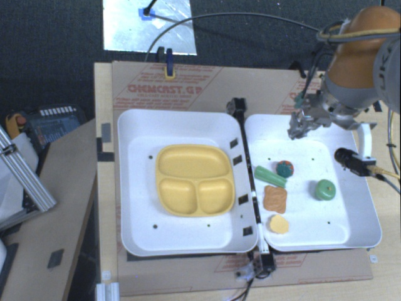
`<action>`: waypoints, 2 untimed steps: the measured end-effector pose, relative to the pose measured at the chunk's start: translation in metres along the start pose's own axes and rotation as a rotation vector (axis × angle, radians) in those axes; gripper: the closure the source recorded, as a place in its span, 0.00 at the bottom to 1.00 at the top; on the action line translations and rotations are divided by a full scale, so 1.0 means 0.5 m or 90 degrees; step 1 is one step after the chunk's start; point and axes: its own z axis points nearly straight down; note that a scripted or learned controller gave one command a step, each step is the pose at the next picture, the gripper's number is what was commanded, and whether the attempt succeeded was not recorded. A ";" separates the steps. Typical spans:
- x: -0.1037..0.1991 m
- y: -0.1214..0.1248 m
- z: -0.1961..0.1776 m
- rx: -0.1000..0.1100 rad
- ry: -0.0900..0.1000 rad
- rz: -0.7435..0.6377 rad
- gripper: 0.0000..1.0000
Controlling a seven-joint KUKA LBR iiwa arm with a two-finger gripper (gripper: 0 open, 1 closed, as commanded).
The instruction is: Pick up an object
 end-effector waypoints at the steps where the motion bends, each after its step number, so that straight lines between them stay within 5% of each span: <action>1: 0.100 -0.062 -0.005 0.000 0.000 0.000 1.00; 2: 0.200 -0.104 0.028 0.001 0.000 0.000 1.00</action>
